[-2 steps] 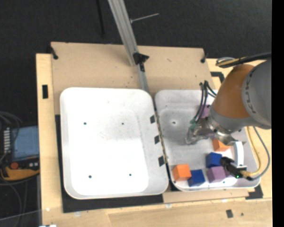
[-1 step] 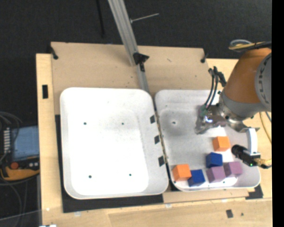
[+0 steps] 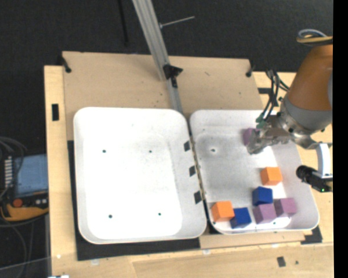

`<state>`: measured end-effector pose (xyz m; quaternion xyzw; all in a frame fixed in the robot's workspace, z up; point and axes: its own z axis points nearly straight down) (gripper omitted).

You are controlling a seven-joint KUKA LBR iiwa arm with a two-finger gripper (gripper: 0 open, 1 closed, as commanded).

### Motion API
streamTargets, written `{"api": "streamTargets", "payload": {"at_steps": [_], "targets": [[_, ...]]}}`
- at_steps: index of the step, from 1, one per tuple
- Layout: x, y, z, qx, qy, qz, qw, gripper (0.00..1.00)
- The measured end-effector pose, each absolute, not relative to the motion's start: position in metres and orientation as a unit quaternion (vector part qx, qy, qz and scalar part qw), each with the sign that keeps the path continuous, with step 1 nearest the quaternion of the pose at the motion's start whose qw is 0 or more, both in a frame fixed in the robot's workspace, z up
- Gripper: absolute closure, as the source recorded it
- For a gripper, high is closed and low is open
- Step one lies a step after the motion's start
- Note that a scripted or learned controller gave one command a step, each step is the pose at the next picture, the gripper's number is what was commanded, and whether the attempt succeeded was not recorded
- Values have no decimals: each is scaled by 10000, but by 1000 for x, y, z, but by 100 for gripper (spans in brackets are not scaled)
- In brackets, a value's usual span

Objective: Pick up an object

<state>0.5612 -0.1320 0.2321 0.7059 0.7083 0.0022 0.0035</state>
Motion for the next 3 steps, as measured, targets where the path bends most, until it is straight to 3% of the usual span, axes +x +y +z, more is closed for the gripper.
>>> {"api": "streamTargets", "payload": {"at_steps": [1,3], "targets": [[561,-133,205,7071,7071,-13,2,100],[583,-28,217,7046,7096,6,3,100]]}}
